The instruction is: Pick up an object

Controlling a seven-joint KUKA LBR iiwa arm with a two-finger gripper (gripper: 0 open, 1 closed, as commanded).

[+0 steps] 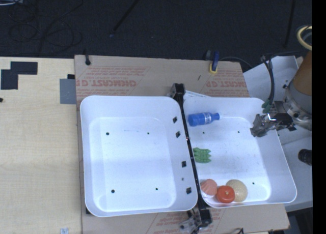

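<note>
The claw [264,124], carried by the grey arm entering from the right, is seen over the right rim of the right-hand shallow white bin [277,149]; nothing is seen between its fingers, and whether they are spread or closed cannot be told. The nearest candidate, a blue plastic bottle with a white cap [203,119], lies on its side at the far-left corner of that bin, well to the claw's left, long axis running roughly left–right toward the claw.
</note>
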